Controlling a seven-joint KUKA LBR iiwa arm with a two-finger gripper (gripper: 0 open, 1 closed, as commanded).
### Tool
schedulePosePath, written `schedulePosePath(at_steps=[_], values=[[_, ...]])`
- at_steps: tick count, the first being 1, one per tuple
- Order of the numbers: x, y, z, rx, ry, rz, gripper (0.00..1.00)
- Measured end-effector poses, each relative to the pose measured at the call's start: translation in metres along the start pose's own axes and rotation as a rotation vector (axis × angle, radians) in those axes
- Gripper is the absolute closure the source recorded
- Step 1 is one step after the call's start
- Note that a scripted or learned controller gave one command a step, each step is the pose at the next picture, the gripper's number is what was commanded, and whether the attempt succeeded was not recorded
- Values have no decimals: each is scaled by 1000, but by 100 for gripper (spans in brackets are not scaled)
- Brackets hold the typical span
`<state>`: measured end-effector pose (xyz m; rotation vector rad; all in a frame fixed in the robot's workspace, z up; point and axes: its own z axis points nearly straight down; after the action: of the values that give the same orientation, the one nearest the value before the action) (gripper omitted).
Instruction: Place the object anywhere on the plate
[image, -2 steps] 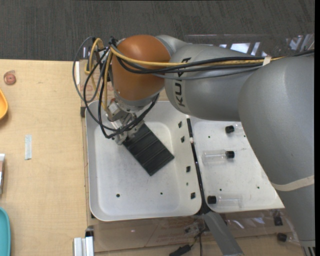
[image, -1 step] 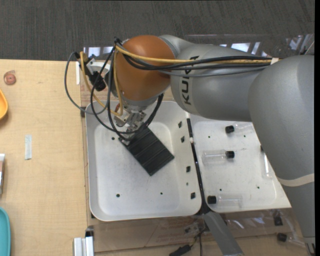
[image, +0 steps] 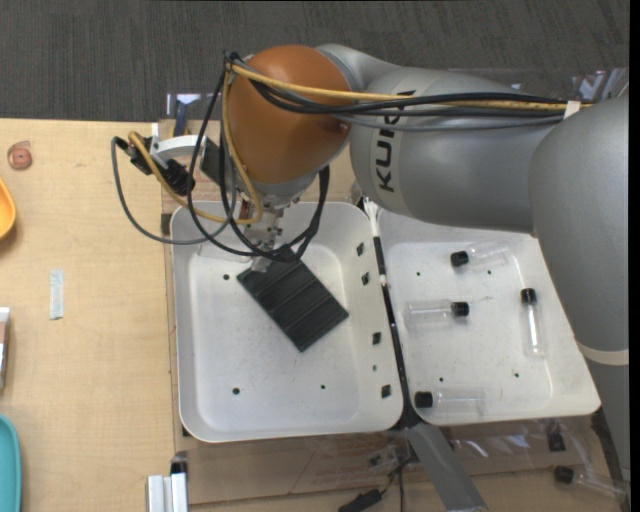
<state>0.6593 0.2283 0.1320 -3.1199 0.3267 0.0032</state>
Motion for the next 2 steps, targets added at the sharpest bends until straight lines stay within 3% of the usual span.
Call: schedulePosePath(at_steps=[1, 2], values=[[1, 6, 34, -1, -2, 7, 100], [0, 0, -38, 1, 1, 375, 100]])
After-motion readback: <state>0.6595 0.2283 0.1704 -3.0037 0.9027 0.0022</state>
